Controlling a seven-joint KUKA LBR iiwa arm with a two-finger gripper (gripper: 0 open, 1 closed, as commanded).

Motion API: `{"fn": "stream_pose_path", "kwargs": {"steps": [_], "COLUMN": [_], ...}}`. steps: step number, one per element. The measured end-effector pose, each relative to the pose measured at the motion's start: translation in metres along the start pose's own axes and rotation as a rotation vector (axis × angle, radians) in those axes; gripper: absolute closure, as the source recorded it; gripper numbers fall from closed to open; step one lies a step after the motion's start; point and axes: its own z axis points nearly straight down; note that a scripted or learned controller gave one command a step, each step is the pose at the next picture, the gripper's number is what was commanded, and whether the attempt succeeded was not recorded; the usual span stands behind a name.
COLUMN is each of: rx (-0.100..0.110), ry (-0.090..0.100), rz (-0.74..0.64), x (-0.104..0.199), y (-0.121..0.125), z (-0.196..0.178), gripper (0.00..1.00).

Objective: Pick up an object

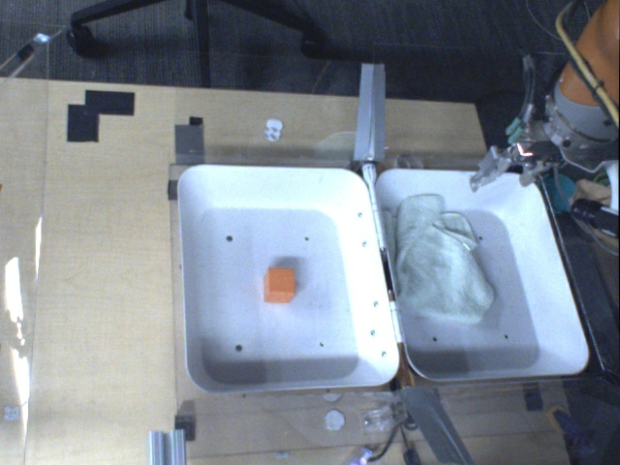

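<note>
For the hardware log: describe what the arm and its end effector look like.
The arm shows an orange band above a pale grey wrist ring. Yellowish and dark cables loop beside it. The end effector is a small grey metal assembly with thin parts, a tiny light spot glowing on it.

An orange cube [280,285] sits in the left bin [208,347]; a crumpled cloth [438,259] fills the right bin [552,342].

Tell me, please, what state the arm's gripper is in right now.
Two-finger gripper: cannot be told whether open or closed; it is above the far right corner of the right shallow white bin, with nothing seen between its fingers.
</note>
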Motion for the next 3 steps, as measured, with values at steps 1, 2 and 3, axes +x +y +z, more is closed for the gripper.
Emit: {"fn": "stream_pose_path", "kwargs": {"steps": [1, 2, 3], "rx": [0.004, -0.004, 0.0], "ry": [0.002, 0.0, 0.0], "rz": [-0.15, -0.152, -0.09], "x": [0.028, 0.028, 0.059], "y": [-0.023, -0.021, 0.022], "z": [0.128, 0.115, 0.021], "gripper": [0.0, 1.0, 1.0]}}
